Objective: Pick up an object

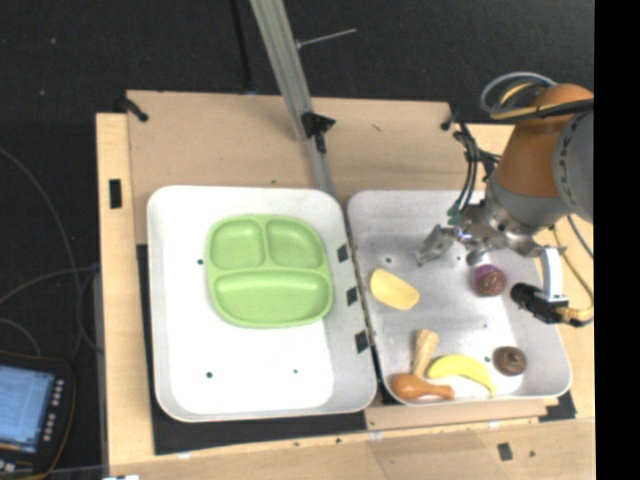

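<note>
My gripper (455,243) hangs over the right bin (400,218), wrist hiding its state; I cannot tell. 2 white bins sit on a tan bench (200,138).

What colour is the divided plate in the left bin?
Light green; the divided plate shows clearly in the camera view.

The arm (545,158) (grey, orange-banded) is cut off at the right edge.

A green divided tray (270,272) lies in the left white bin (180,368), well to the left of the tool (455,243). A slanted metal post (285,68) rises beyond the desk (200,138), up-left of the tool, and a dark handheld screen (28,406) sits far off at lower left.
</note>
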`<action>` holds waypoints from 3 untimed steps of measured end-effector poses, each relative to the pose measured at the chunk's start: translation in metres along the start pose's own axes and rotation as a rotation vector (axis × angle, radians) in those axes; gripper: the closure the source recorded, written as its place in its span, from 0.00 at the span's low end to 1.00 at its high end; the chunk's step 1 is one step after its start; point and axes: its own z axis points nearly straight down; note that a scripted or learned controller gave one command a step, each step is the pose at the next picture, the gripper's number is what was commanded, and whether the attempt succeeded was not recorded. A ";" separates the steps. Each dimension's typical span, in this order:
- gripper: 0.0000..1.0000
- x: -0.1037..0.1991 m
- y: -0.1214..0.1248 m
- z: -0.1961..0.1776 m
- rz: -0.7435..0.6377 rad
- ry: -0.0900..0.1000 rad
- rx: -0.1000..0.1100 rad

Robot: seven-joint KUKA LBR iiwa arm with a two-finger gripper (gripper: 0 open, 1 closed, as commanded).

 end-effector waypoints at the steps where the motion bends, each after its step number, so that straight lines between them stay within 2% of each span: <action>1: 0.00 -0.001 -0.001 0.046 0.004 0.000 0.001; 2: 1.00 -0.002 0.001 0.032 0.007 -0.002 -0.006; 3: 1.00 -0.005 0.003 -0.034 0.003 -0.002 -0.010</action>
